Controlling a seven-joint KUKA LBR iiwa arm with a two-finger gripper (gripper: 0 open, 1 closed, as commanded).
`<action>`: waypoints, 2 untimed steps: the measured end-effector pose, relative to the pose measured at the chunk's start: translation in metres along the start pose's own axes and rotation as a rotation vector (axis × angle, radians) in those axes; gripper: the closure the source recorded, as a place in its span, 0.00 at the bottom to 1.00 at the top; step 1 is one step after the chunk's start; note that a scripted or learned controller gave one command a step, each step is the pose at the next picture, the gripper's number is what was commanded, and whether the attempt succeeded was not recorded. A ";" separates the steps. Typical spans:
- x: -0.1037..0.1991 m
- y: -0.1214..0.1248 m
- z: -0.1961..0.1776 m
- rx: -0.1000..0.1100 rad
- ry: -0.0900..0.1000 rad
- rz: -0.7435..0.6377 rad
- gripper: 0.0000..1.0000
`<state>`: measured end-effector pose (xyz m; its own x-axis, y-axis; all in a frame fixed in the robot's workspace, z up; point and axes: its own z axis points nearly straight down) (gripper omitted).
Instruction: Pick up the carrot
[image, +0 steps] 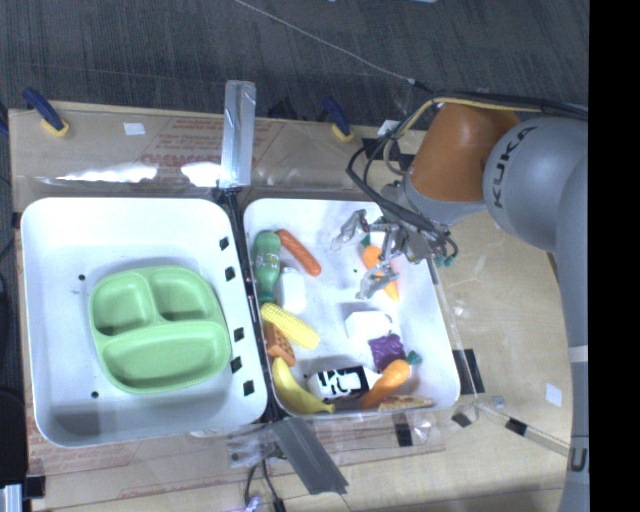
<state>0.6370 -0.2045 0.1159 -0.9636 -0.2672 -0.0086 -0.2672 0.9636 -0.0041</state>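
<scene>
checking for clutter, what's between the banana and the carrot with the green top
A small black-and-white item lies between the banana and the carrot, seen in the camera view.

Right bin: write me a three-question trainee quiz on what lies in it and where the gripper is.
1. True or false: the green divided plate lies in the right bin.
2. Pick one: the gripper is over A) the upper right part of the right bin, B) the banana, C) the left bin.
3. Fill in: the yellow thing just above the banana in the view, beside the wall between the bins, is an ear of ____.

Key: 1 false, it lies in the left bin. 2 A. 3 corn.
</scene>
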 end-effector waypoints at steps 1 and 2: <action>0.013 -0.001 0.023 -0.004 0.008 0.103 0.00; 0.010 0.000 0.010 -0.002 0.004 0.097 1.00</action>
<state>0.6270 -0.2071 0.1054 -0.9850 -0.1727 -0.0049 -0.1727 0.9850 -0.0016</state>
